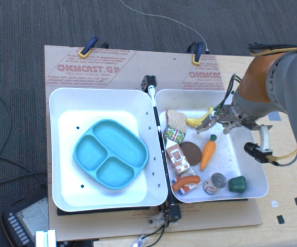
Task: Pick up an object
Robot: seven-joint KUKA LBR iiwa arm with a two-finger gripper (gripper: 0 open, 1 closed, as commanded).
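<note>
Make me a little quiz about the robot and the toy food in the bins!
1. True or false: the blue divided plate lies in the left bin.
2. Which toy lies nearest the gripper? A) banana B) green pepper C) hot dog
3. Fill in: the orange carrot lies just right of the round brown ____.

Key
1. True; the plate has three sections.
2. A; the banana is beside the gripper, at the far side of the right bin.
3. cookie.
</note>
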